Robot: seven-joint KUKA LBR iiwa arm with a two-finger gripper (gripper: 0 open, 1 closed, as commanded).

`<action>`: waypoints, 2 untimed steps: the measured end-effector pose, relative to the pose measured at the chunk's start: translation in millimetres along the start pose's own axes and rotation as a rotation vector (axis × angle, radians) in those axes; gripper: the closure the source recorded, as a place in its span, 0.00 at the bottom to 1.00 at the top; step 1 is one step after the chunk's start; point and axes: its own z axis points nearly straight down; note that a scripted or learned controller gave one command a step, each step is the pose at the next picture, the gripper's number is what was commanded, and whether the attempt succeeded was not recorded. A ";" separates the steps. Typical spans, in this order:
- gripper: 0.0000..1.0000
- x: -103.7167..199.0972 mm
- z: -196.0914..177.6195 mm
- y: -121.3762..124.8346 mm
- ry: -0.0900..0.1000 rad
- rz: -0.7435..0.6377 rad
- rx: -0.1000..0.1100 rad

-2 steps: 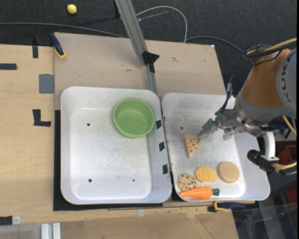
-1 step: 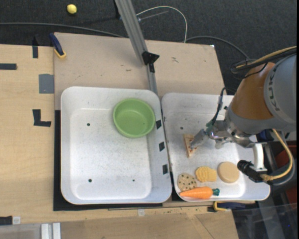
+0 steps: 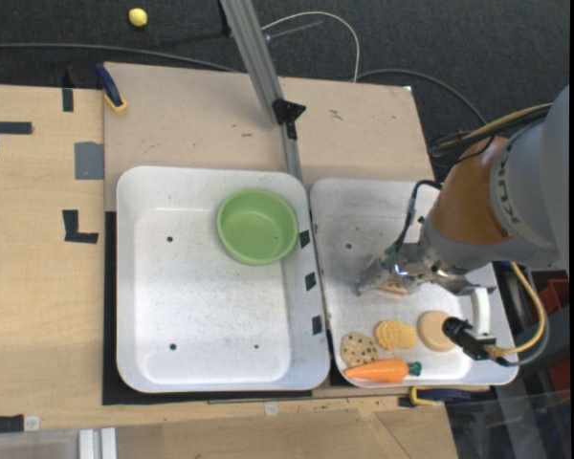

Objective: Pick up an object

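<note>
My gripper is low in the middle of the right bin, reaching in from the right under the orange-banded wrist. A small tan and orange object lies right beside or under it; whether the gripper holds it is unclear. At the bin's front edge lie a speckled cookie, a yellow ridged cracker, a round tan bun and an orange carrot. A green bowl stands upright in the left bin, near its back right.
A grey metal pole slants down to the ridge between the bins. Cables run across the bench behind the right bin, and a black and yellow cable loops near the bun. A yellow ball lies on the dark floor at the far back.
</note>
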 end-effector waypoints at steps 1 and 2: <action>1.00 0.9 -10.5 -0.3 0.002 -0.001 0.002; 1.00 8.7 -59.2 7.0 0.001 -0.001 -0.003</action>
